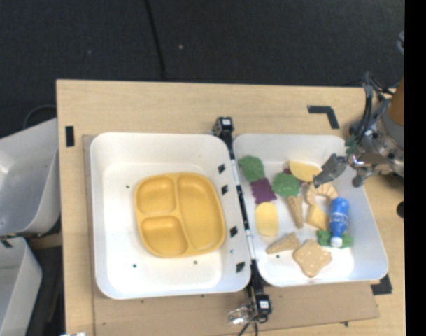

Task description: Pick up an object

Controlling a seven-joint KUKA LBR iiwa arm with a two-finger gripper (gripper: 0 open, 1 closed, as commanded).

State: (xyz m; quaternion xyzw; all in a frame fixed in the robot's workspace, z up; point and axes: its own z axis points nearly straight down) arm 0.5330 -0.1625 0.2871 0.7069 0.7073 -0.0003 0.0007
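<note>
- Bench (164, 107): pale wood top, carrying two shallow white bins side by side.
- Left bin (115, 271): holds one yellow divided tray (179, 213), three compartments, lying flat near the bin's middle.
- Right bin (366, 257): holds a loose cluster of toy food items, listed below.
- Green leafy piece (252, 166): upper left of the cluster, just beside a purple piece (262, 189) below it.
- Second green piece (286, 184): near the centre, next to a yellow wedge (304, 169) at its upper right.
- Pale yellow block (267, 220): left side, below the purple piece.
- Ice-cream cone shape (296, 211): tan, lying pointed downward in the middle of the cluster.
- Blue bottle (338, 217): white cap toward the bottom, lying at the right of the cluster, touching a small green item (342, 241) at its lower end.
- Tan toast slice (311, 257): nearest the bin's lower edge; a tan wedge-shaped piece (283, 243) lies just to its left.
- Arm (384, 142): enters from the right, wrist over the right bin's upper right corner.
- Gripper (333, 169): dark grey, low over the cluster's upper right, just right of the yellow wedge and above the blue bottle. Whether it is released or clenched cannot be told; it appears to carry nothing, though the view is too coarse to be sure.
</note>
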